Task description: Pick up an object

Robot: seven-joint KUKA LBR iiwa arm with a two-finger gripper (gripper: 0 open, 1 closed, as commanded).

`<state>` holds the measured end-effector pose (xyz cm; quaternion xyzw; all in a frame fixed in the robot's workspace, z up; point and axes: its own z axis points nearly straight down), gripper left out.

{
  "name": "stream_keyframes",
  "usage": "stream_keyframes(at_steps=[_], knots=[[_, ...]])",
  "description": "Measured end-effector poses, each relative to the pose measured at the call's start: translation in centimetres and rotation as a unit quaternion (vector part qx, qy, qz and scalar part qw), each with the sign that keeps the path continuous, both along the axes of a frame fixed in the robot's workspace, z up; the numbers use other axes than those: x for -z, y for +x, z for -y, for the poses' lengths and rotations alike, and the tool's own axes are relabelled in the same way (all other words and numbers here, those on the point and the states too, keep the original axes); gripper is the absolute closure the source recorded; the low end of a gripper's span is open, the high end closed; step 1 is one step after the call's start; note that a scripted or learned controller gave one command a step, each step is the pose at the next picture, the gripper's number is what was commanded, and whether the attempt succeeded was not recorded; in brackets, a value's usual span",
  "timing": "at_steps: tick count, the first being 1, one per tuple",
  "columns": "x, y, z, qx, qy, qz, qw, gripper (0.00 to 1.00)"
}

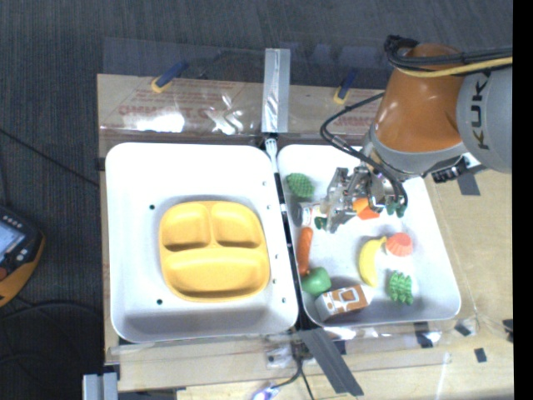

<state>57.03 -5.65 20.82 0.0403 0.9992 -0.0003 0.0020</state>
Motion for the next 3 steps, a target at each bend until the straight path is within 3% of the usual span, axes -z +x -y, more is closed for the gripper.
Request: stream_keyframes(at_steps=[1, 2, 3], knots=[[-4.9, 4.1, 4.6, -0.039, -0.0009, 0.0, 0.9992, 1.0], [-5.9, 4.2, 4.6, -0.039, -0.0017, 0.001, 0.9993, 1.0], [9.6, 8.9, 5.1, -0.109, -0.0006, -0.001, 0.994, 1.0]])
